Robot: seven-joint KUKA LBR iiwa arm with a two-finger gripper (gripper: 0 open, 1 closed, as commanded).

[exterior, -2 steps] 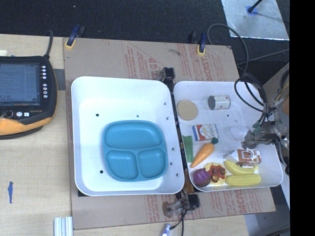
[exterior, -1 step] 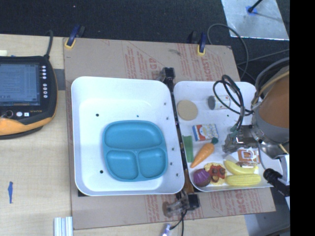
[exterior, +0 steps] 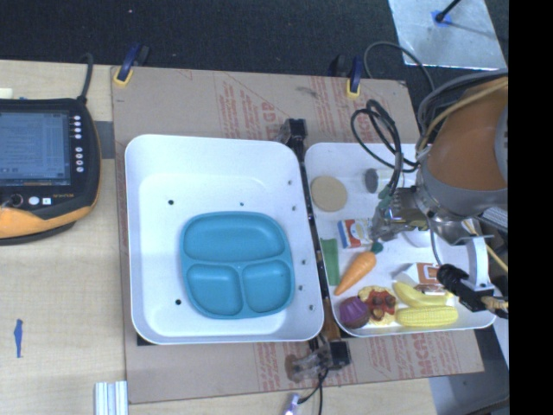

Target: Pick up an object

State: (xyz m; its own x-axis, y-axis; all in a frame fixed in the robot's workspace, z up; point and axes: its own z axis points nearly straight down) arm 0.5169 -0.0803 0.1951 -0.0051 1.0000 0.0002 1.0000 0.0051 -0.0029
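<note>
- The bench (exterior: 78, 318) is viewed from one fixed camera set above it, tilted downward at a slant.
- Both white bins (the left bin (exterior: 143, 232), the right bin (exterior: 346, 158)) are taken in from moderate height.
- The arm (exterior: 462, 145) is seen entering from the right.

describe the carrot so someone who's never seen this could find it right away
Look in the right white bin, the one crowded with toy food. Near its middle lies the carrot, slanting down toward the purple onion. It is the only orange, tapered piece, with a small green top.
</note>
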